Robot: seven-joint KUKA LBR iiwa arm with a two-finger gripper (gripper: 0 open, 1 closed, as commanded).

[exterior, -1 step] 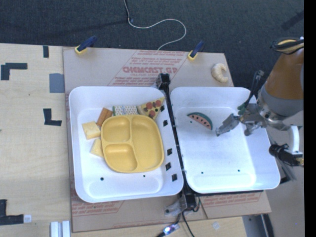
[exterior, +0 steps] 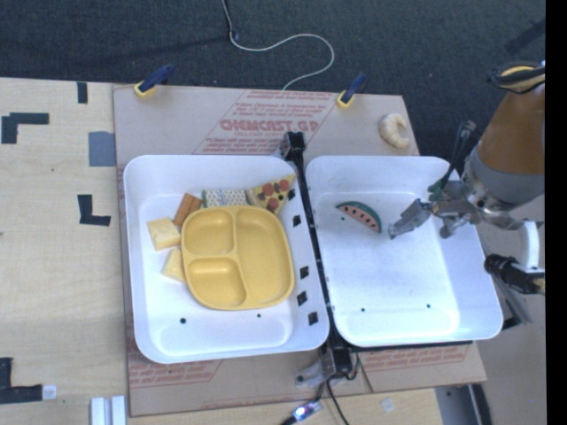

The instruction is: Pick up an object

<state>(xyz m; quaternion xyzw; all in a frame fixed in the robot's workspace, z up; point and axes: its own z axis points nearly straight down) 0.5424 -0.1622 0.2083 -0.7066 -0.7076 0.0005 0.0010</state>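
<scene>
Lying in the right bin (exterior: 461, 321), upper-left part of its floor: one watermelon slice (exterior: 359, 214), toy, red flesh with dark seeds and a green rind. Long axis runs from upper left to lower right; the curved rind faces up and right, the flat red edge down and left. It rests flat on the white floor, apart from the bin walls.

Gripper (exterior: 399, 227): just right of the slice, not touching it, pointing left and slightly down over the bin. Whether its fingers are spread or closed cannot be told; nothing is seen between them.

Arm (exterior: 514, 140): grey with orange band, entering from the right edge, wrist above the right bin's right wall.

Left bin (exterior: 146, 326): yellow divided plate (exterior: 237, 257), three compartments, with toy food pieces along its upper and left sides, including a pizza slice (exterior: 273, 192) and pale crackers (exterior: 164, 234).

Surroundings: both bins sit side by side on a cardboard sheet (exterior: 257, 122) with red print, held by two clamps at its top edge; a pale ring-shaped item (exterior: 395, 130) lies on the cardboard's upper right corner. Wooden bench (exterior: 53, 264) beneath; dark carpet (exterior: 106, 16) beyond, crossed by a thin cable (exterior: 292, 42).
</scene>
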